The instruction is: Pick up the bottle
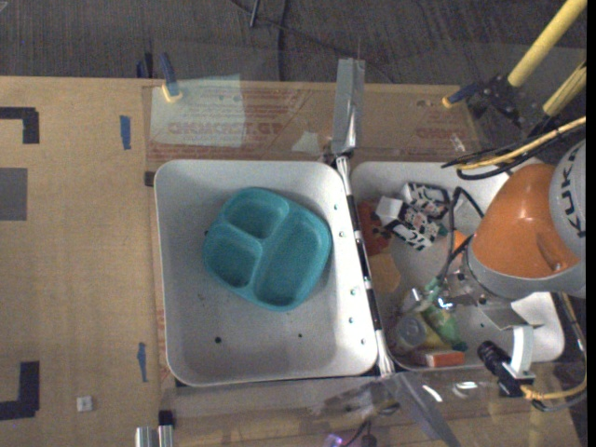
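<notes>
A small greenish bottle [436,322] lies in the right bin [377,277], toward its front, among other items. My gripper [451,294] hangs low over that spot, just above and right of the bottle, under the grey wrist and orange band [526,222]. The arm's bulk hides much of the bin's right half. I cannot make out whether the gripper touches the bottle.
The left bin [186,333] holds a teal divided plate [268,247]. In the right bin lie a black-and-white patterned item [419,214], a red-orange item [374,236], a clear round object [410,331] and an orange-red piece [443,358]. Yellow rods [549,31] stand at the back right.
</notes>
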